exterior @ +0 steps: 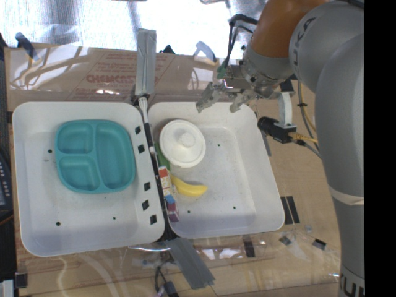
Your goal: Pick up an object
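My gripper [219, 106] hangs over the far edge of the right bin [247, 172], open, with nothing between its fingers. A round white lidded bowl [182, 143] sits in the right bin's near-left part, below and left of the gripper. A yellow banana [189, 188] lies just in front of the bowl. Along the bin's left wall lie a green item [162, 161] and a small colourful packet [167, 193]. In the left bin [37, 215] rests a teal divided plate [96, 154].
The grey arm with its orange band [278, 17] fills the right side of the view. A raised divider with black clips [147, 166] runs between the bins. Cardboard [93, 73] lies behind them. A black cable fitting [275, 129] sticks out beside the right bin's far corner.
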Controlling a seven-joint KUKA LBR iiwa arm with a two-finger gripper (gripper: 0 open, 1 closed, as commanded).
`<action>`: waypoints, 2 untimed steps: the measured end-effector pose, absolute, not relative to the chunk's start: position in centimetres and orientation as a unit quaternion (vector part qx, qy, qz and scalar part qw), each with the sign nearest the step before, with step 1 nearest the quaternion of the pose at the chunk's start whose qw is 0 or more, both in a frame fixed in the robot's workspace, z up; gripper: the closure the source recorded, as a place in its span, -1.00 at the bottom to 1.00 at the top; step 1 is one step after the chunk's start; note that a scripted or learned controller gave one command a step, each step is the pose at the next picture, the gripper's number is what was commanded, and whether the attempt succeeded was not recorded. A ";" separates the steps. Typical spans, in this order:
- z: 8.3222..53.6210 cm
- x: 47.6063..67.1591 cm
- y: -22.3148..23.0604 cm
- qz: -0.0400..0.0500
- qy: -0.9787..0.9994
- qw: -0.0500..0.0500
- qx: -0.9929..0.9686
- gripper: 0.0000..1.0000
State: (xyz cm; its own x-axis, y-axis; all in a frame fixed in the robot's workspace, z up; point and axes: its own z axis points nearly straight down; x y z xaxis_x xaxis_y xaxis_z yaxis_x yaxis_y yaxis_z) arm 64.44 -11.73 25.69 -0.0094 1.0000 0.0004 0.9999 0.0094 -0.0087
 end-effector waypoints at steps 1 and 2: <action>18.8 63.5 -7.0 0.003 -0.765 0.003 -0.645 -1.00; 8.9 54.4 -10.1 0.001 -0.792 0.003 -0.611 -1.00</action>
State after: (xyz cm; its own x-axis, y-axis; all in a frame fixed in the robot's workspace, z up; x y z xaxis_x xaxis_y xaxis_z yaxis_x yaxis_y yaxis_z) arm 54.40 -10.06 8.91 -0.2541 0.9672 0.0029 0.9672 0.2541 -0.0059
